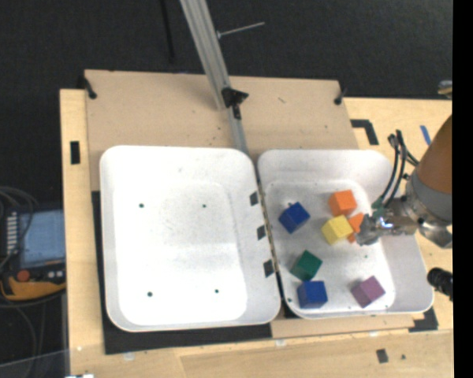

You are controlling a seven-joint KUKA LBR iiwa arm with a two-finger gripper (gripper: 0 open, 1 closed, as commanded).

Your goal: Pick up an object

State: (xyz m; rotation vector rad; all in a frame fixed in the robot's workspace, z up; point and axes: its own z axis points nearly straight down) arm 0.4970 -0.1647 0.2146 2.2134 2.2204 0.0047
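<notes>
The right bin (319,164) holds several small blocks: a blue cube (294,216), an orange cube (343,202), a yellow cube (337,229), a green cube (306,265), a second blue cube (312,293) and a purple cube (368,290). My gripper (368,231) reaches in from the right and sits low at the right side of the yellow cube. A sliver of another orange block (355,225) shows between the yellow cube and the gripper, mostly hidden. The arm covers the gripper's tips.
The left bin (177,235) lies beside the right one. A slanted metal pole (209,46) rises behind the bins. Cables and a handheld controller (31,246) lie off the bench at the left.
</notes>
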